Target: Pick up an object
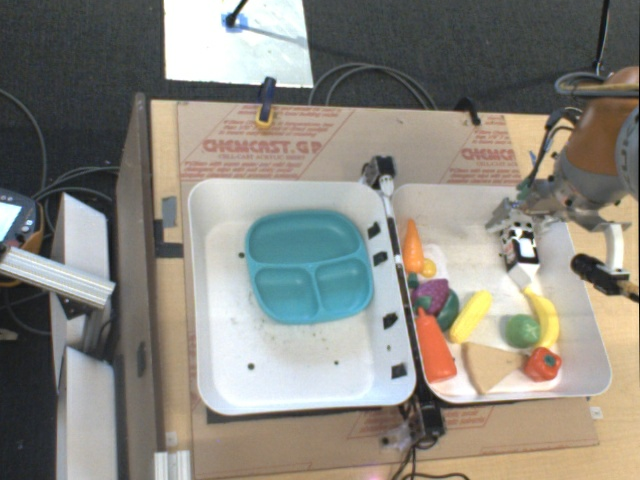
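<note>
One fixed camera, mounted above the bench (pixel 330 133), looks down at a slant. Far side of the scene lies at the top of the view, near side at the bottom. Both white bins fall within view — the left bin (pixel 215 298) near centre, the right bin (pixel 590 358) toward the right edge. Range is moderate: the whole bench shows, with dark floor (pixel 80 28) beyond it. The arm (pixel 600 148) enters from the right — cropped by that edge.

A teal divided tray (pixel 306 267) lies in the left bin (pixel 225 378). The right bin (pixel 585 368), lower right of the frame, holds toy food: banana (pixel 543 315), carrot (pixel 434 346), tomato (pixel 541 364). The arm (pixel 598 148) hangs above its upper right corner.
</note>
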You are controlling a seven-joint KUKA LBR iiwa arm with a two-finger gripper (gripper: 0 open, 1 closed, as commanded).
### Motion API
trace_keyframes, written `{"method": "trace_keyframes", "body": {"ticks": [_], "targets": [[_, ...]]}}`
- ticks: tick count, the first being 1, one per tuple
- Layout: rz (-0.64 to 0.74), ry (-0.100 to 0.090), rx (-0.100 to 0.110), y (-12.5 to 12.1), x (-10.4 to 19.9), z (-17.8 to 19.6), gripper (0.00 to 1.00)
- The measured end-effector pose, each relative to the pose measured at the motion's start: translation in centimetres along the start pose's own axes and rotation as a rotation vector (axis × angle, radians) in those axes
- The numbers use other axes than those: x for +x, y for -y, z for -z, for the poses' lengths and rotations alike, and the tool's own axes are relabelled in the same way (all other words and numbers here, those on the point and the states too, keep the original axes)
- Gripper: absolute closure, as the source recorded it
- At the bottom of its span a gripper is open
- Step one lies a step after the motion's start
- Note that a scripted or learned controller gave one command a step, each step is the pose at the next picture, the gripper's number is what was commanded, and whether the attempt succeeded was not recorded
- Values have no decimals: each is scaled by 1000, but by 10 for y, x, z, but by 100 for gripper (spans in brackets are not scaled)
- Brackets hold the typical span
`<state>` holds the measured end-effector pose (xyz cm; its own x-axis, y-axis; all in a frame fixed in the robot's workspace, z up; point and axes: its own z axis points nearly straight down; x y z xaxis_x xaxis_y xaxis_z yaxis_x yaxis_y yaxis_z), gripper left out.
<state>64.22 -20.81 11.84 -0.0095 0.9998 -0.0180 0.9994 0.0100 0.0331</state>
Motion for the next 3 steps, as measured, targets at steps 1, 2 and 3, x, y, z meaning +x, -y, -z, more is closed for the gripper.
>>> {"method": "trace_keyframes", "body": {"ticks": [1, 2, 3], "targets": [[-3, -16, 26, -22, 3, -33, 0], [-1, -13, 25, -22, 2, -22, 100], [-4, -16, 27, -28, 1, 5, 100]]}}
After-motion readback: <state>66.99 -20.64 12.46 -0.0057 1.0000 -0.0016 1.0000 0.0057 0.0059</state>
